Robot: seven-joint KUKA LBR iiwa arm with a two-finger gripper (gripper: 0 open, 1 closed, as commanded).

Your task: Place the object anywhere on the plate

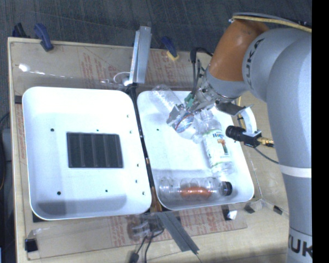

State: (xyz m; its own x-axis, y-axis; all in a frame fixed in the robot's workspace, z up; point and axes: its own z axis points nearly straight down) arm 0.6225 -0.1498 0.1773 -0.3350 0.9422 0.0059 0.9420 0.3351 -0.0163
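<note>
We find a pale wooden bench [71, 64] printed with faint red lettering too small to read, set against a dark floor, with blue clamps [43, 36] along its far edge. It carries two shallow white bins. The left bin [44, 119] holds a dark ribbed plate [94, 150]. The right bin [159, 147] holds clear plastic bottles: one lies along the near wall with an orange insert [192, 189], and one with a white label [217, 149] lies by the right wall; its print is illegible. The gripper [181, 115] sits low over the right bin's far half amid crumpled clear plastic [167, 98]; we cannot tell its finger state. "KU" shows on the arm [285, 81].
</note>
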